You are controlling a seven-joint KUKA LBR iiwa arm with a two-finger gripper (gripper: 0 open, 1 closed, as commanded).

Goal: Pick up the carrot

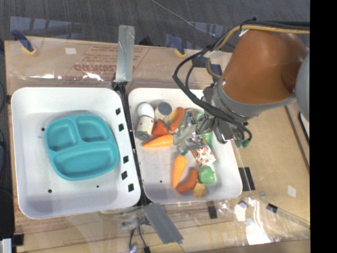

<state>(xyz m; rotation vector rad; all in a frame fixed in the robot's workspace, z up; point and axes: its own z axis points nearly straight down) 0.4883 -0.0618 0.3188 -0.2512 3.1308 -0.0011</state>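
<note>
An orange carrot [179,170] lies lengthwise in the front half of the right bin [158,186]. A second orange, cone-shaped piece [158,141] lies crosswise to its upper left, and a third orange piece [177,118] sits near the bin's back. My gripper [187,136] hangs low over the middle of the right bin, just above the lengthwise carrot and right of the cone-shaped piece. Nothing is visibly held in it. The arm's big orange band [263,62] covers the bin's back right corner.
The right bin also holds a white can [145,111], a grey cap [165,108], a patterned packet [203,155], a green piece [207,176], a red sausage-like piece [186,183] and a tan bit [199,190]. A teal divided plate [81,145] lies in the left bin [26,194].
</note>
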